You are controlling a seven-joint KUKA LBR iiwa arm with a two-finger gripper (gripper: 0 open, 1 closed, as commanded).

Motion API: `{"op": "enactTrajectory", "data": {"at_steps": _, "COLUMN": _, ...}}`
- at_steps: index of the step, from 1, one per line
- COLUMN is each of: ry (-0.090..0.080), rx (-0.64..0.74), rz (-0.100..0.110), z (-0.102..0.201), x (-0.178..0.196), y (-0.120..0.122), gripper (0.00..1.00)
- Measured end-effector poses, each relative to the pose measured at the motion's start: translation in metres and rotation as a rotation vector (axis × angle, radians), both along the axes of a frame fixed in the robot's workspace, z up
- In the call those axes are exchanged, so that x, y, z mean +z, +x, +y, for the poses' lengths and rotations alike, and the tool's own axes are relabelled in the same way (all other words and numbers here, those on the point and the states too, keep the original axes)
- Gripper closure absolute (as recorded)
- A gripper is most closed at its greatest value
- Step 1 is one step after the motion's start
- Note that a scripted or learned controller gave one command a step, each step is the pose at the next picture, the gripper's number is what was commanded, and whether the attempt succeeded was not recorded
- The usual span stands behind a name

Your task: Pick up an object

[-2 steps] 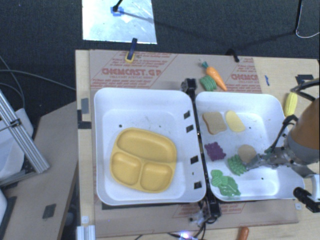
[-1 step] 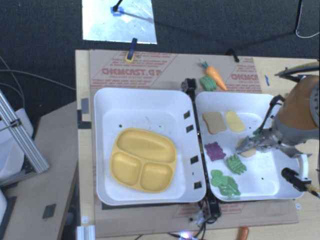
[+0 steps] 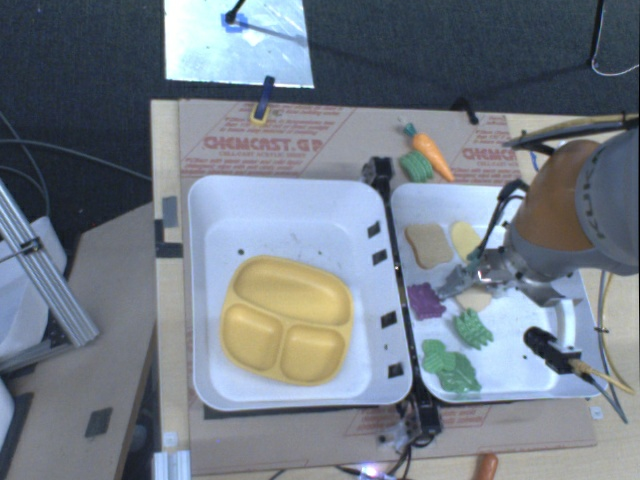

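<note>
Your likely target, the purple toy (image 3: pixel 425 300), lies in the right bin (image 3: pixel 520 393) by its left wall, just beside the gripper (image 3: pixel 462 280). Can't tell whether the fingers are spread or pressed together; too blurred. Toast slice (image 3: pixel 429 244) and yellow piece (image 3: pixel 465 237) sit just behind, green toys (image 3: pixel 455 353) in front. Risk: crowded pieces, so you could nudge neighbours or clip the wall and close on nothing. Yellow tray (image 3: pixel 287 318) in left bin, well apart.

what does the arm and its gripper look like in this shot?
The grey rounded arm carries a broad orange band above the wrist. A thin black cable loops down beside it toward the small grey metallic two-finger gripper. Markings are too small to make out.
</note>
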State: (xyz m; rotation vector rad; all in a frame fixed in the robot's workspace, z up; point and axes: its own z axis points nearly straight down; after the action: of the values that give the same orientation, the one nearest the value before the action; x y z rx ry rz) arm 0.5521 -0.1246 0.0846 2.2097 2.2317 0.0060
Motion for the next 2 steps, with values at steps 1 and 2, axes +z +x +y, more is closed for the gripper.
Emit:
{"op": "enactTrajectory", "data": {"at_steps": 1, "ry": 0.0, "rx": -0.01, "rz": 0.007, "z": 0.007, "x": 0.014, "y": -0.064, "gripper": 0.0}}
{"op": "enactTrajectory", "data": {"at_steps": 2, "ry": -0.002, "rx": -0.008, "rz": 0.0, "z": 0.007, "x": 0.024, "y": -0.06, "gripper": 1.0}}
